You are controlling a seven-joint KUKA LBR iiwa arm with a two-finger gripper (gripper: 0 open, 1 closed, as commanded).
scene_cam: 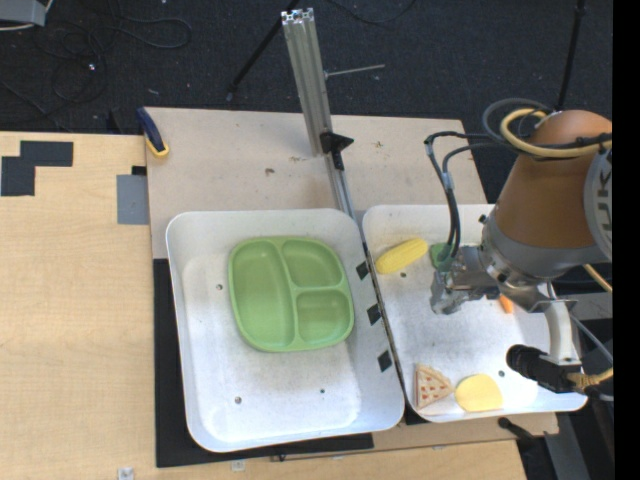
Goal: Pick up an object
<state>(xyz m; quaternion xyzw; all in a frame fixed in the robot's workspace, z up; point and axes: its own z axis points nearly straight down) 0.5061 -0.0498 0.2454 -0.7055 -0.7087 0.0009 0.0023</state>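
Note:
My gripper [447,298] hangs low over the middle of the right bin [420,340], under the grey arm with its orange band. A yellow corn-like piece [400,256] lies just up and left of it, apart from it. A small green thing [440,255] peeks out beside the gripper, partly hidden by the wrist. A pizza slice [431,386] and a round yellow piece [479,393] lie near the bin's front edge. A tiny orange bit [507,306] shows right of the gripper.
The left bin [200,368] holds a green divided plate [291,293]. An aluminium post [312,88] rises behind the bins, and black clips [372,313] sit along the wall between them.

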